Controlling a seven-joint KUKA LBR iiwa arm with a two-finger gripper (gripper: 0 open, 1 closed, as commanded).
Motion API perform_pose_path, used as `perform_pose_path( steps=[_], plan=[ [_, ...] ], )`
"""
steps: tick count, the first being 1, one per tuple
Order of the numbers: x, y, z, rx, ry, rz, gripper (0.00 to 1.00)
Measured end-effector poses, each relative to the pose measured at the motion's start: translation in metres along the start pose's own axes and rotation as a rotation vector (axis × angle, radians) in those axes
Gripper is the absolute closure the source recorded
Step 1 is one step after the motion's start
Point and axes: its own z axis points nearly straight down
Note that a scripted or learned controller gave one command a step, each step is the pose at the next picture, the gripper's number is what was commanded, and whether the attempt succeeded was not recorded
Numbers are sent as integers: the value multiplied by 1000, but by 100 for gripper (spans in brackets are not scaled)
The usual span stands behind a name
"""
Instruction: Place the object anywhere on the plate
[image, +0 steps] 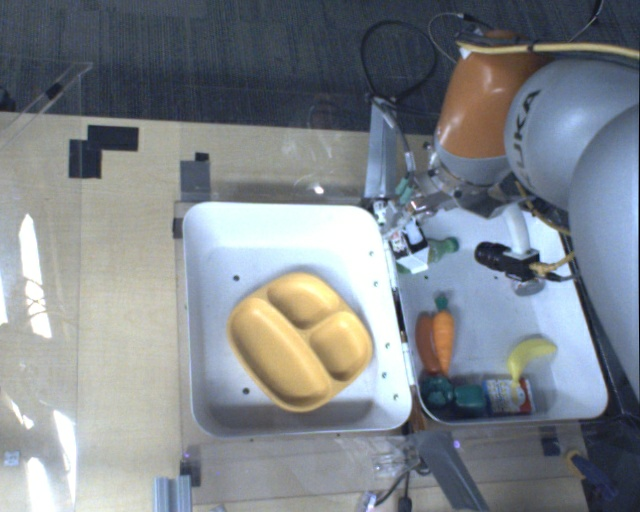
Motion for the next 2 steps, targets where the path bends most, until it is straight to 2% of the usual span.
perform_pose_path(
  steps=[1, 2],
  plan=[
    [0, 2, -12, -7, -1, -1, 100],
    [3, -6, 0, 0, 0, -84, 100]
  ],
)
